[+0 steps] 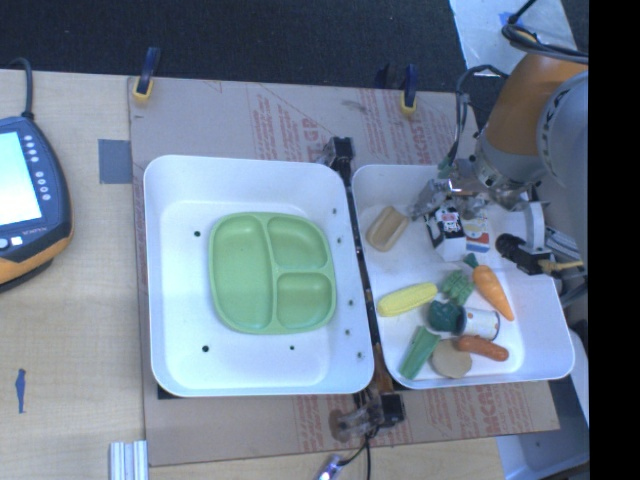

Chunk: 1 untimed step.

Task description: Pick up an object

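The right bin (540,366) holds several toy foods. A tan bread piece (386,228) lies at its upper left, and a yellow corn cob (407,298) lies near the left wall. An orange carrot (492,291), a green broccoli (457,285), a dark green round piece (445,316), a small can (481,322), a second carrot (482,347), a green cucumber (418,352) and a tan disc (451,362) crowd the lower part. My gripper (449,218) hangs over the bin's upper middle, above the foods, to the right of the bread piece.
The left bin (170,268) holds a green divided plate (271,271). A teach pendant (28,196) lies at the bench's left edge. Clamps (146,73) hold the cardboard sheet at the back. The arm's orange band (525,98) rises at the upper right.
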Tool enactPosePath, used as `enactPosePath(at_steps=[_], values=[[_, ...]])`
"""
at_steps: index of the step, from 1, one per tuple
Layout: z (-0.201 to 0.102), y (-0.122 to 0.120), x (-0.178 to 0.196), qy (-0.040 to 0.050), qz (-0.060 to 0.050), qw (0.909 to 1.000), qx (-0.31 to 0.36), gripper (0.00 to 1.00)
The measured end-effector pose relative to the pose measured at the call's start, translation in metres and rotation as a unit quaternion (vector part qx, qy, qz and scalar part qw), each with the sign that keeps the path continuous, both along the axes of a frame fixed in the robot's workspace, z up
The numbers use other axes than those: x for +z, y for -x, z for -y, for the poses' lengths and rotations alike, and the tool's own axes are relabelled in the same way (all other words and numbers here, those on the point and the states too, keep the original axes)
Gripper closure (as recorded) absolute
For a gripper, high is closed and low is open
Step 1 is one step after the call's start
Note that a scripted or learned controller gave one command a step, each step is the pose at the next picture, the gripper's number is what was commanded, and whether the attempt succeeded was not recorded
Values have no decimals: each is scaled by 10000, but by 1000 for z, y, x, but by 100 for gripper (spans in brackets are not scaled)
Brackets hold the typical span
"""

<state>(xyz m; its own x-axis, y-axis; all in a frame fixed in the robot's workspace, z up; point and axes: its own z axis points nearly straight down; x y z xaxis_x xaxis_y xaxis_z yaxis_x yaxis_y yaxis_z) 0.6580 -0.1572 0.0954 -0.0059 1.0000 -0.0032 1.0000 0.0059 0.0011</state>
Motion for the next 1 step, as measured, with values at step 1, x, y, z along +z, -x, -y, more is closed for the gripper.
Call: enactPosePath(at_steps=[1], values=[[1, 0, 11, 6, -3, 10000, 7, 100]])
